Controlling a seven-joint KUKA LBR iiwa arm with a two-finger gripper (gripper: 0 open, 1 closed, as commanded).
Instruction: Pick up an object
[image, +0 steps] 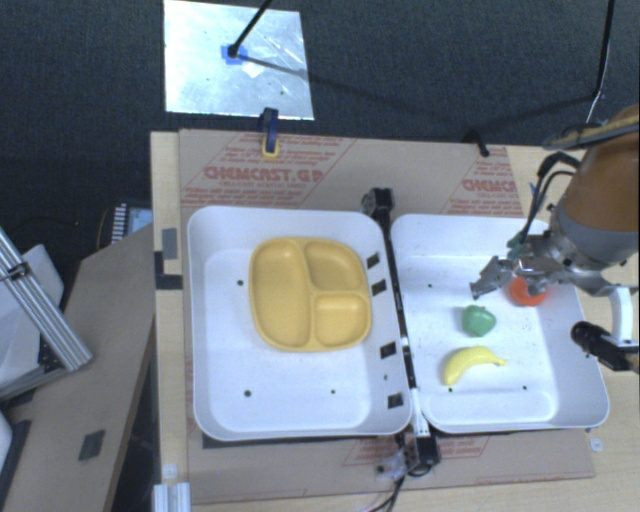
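Note:
In the right bin lie three small objects. An orange-red one sits at the right, partly hidden under my gripper. A green lump lies just below and left of the gripper. A yellow banana lies nearer the bin's front. The gripper hangs low over the orange-red object, with its fingers spread and one of them pointing left toward the bin's middle. It looks open, and nothing is lifted.
The left bin holds a yellow divided plate. A black divider runs between the two bins. The arm comes in over the right bin's far right corner. Cardboard lines the bench around the bins.

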